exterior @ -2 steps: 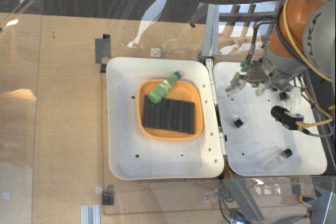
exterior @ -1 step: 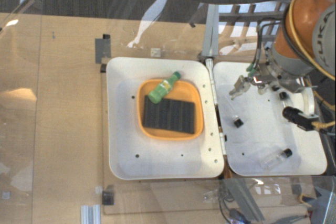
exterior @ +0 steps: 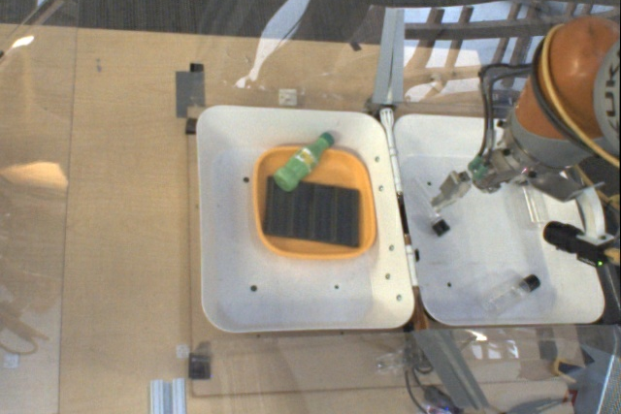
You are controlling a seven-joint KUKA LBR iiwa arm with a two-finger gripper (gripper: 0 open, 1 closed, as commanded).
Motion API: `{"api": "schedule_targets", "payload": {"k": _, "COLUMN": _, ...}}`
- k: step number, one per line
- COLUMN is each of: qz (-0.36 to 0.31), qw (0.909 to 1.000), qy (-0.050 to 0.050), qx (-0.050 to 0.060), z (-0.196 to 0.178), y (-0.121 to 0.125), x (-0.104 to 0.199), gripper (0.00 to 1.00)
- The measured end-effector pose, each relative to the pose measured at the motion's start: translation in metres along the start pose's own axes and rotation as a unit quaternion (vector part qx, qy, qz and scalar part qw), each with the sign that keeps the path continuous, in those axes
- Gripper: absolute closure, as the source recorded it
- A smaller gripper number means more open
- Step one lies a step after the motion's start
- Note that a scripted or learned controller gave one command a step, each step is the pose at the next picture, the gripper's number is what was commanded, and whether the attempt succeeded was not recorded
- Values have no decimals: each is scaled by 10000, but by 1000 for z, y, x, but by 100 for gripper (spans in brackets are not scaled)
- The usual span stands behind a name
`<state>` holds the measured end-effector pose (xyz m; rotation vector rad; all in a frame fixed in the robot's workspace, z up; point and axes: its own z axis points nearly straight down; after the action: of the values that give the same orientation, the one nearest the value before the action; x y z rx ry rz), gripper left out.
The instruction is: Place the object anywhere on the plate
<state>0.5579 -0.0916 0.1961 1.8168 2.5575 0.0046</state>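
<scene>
The green bottle already lies on the orange plate in the left bin. Its top end leans on the plate's far rim, and its bottom end rests by the dark ridged mat inside the plate. So the job looks done, I think.

The hand is over the right bin, and its two fingers look spread apart with nothing between them. The bottle is well away from the hand, off to its left and a little farther back, past the wall between the two bins.

The best thing now would be to leave the bottle alone. If the arm moves, it should go up and stay away from the plate, so it does not bump the bottle and roll it off the rim. A small black bit lies just below the hand.
</scene>
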Motion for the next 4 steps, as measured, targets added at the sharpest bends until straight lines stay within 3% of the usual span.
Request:
{"api": "schedule_targets", "payload": {"k": 1, "qz": -16, "qw": 10000, "qy": -11, "qx": -31, "z": -11, "y": 3, "x": 0, "gripper": 100}}
{"api": "schedule_targets", "payload": {"k": 2, "qz": -504, "qw": 9987, "qy": 2, "qx": 5, "z": 51, "y": -73, "x": -1, "gripper": 100}}
{"api": "schedule_targets", "payload": {"k": 3, "qz": -1060, "qw": 9943, "qy": -53, "qx": -59, "z": 102, "y": -65, "x": 14, "gripper": 100}}
{"api": "schedule_targets", "payload": {"k": 4, "qz": -1063, "qw": 9943, "qy": -69, "qx": -96, "z": 91, "y": -61, "x": 14, "gripper": 100}}
